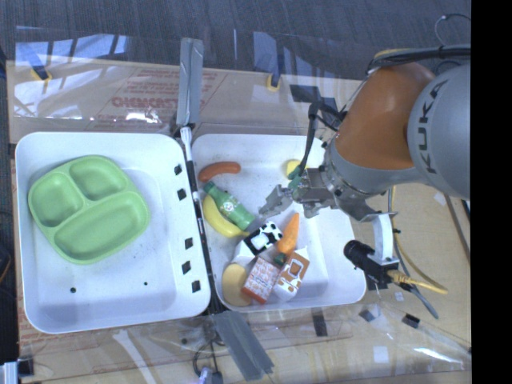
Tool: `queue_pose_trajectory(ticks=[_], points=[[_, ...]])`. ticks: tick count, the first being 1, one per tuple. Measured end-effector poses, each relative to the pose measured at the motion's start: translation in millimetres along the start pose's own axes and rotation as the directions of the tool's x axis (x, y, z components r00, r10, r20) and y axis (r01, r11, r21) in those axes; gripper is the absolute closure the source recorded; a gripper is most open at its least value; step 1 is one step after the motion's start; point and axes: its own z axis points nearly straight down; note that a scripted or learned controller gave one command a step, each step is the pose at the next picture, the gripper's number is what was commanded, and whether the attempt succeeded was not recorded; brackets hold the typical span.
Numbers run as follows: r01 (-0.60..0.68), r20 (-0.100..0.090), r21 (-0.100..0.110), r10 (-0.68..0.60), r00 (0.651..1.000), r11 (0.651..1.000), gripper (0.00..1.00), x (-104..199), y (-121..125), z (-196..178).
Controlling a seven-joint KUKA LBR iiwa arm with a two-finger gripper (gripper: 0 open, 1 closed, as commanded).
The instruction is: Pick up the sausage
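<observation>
- The sausage (219,169) lies in the right bin (340,290), near its far rim, just beyond the green bottle (228,204).
- The hand (276,202) hangs over the middle of that bin, to the right of the bottle and well clear of the sausage.
- Its fingers appear spread apart, with nothing between them.
- A banana (218,220) lies just beside the bottle; a carrot (289,233) sits right of it.
- A green plate (86,206) rests in the left bin (48,310).

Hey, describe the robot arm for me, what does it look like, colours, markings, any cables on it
The arm is bulky and rounded, grey with a broad orange band above the wrist. Dark "KUKA" lettering runs down its grey shell at the right. Thin black cables loop around the wrist. The gripper is a small grey metal unit with slim fingers and a touch of green near its base.
</observation>
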Motion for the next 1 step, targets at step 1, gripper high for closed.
queue_pose_trajectory(ticks=[1], points=[[-0.015,0.001,-0.001,0.015,1.0,1.0,0.0,-10.5,111.7,15.5]])
